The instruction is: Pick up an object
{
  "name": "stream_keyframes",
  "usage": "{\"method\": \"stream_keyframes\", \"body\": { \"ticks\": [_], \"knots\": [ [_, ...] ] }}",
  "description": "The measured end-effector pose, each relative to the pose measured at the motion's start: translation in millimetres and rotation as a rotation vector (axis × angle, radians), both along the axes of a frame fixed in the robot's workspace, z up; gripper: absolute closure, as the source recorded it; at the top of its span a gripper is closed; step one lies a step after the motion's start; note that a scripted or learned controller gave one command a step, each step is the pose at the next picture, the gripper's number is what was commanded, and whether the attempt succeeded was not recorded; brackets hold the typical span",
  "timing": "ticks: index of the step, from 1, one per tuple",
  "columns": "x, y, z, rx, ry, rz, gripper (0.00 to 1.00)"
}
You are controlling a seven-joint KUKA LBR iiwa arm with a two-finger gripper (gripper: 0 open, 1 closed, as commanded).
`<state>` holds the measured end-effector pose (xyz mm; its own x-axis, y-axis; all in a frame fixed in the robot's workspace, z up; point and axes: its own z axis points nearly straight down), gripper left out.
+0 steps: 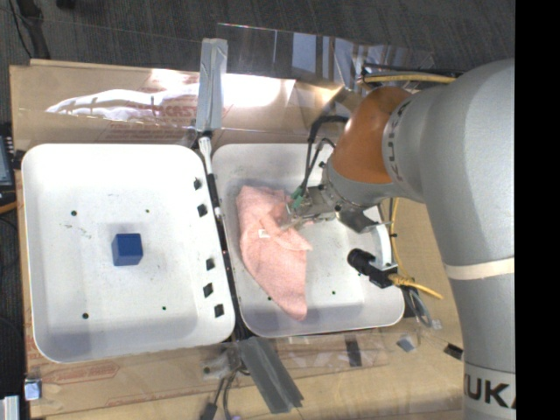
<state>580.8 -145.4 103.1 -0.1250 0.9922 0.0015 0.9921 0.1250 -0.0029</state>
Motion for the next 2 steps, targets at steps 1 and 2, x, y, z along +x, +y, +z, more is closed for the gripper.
{"method": "stream_keyframes", "body": {
  "ticks": [1,2],
  "knots": [
    [-0.2,-0.3,-0.2,-0.001,0.0,0.0,0.0],
    [-0.1,0.4,9.2,-0.001,0.003,0.005,1.0]
  ]
}}
